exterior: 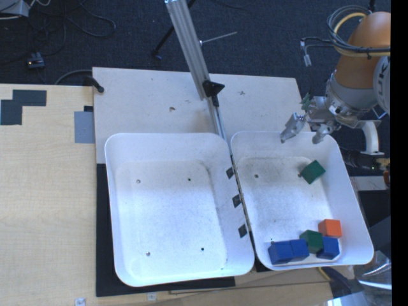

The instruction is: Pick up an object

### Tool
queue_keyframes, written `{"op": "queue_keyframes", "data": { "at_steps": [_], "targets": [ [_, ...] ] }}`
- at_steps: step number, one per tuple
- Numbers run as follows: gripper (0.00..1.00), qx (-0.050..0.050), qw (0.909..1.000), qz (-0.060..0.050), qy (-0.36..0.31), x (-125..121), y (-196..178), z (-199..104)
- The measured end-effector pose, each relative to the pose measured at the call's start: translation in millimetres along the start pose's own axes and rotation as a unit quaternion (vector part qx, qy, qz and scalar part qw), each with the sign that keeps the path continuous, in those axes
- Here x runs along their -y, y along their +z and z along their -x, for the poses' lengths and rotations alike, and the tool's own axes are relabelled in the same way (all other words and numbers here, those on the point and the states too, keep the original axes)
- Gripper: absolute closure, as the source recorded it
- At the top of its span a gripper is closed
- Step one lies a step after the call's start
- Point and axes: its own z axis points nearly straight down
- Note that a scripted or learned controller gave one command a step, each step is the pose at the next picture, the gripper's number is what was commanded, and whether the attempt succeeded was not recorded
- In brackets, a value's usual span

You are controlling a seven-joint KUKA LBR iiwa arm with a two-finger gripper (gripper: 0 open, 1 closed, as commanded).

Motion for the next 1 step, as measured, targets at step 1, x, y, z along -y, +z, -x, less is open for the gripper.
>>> {"op": "queue_keyframes", "data": {
  "at_steps": [1],
  "targets": [
    [0.00,0.000,1.0000,-0.002,0.005,5.7,109.0,50.9]
  ]
}}
